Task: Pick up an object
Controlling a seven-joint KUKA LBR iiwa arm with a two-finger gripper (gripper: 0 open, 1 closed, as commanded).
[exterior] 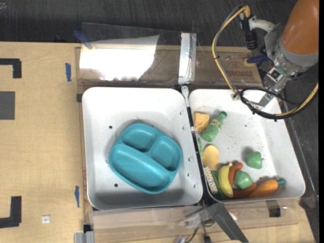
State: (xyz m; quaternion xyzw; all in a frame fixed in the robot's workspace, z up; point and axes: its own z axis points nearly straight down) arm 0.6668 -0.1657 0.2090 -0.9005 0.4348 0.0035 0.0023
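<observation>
Grey and orange, the arm (298, 29) hangs at the two o'clock corner of the scene, above the far right edge of the right bin (276, 135). Its pincer (271, 87) points down toward that rim, but the end of it is small and tangled with black and yellow cables (223, 39), so I cannot tell how it is set; nothing can be made out in its grip.

Out from there, toward seven o'clock, the toys lie in the right bin untouched. A green bottle (213, 126) and a yellow wedge (201, 119) sit near the bin's left wall. A small green pepper (254, 159) lies alone toward the middle. At the bin's six o'clock edge a heap holds a banana (224, 180), another green piece (243, 179) and a carrot (265, 187), touching one another.

Further on, at nine o'clock, the left bin (96, 110) carries a teal divided plate (146, 157).

By my reading the job is barely begun: no object is lifted, and the arm is well apart from all of them. Choosing a piece, descending, closing and raising all remain.
</observation>
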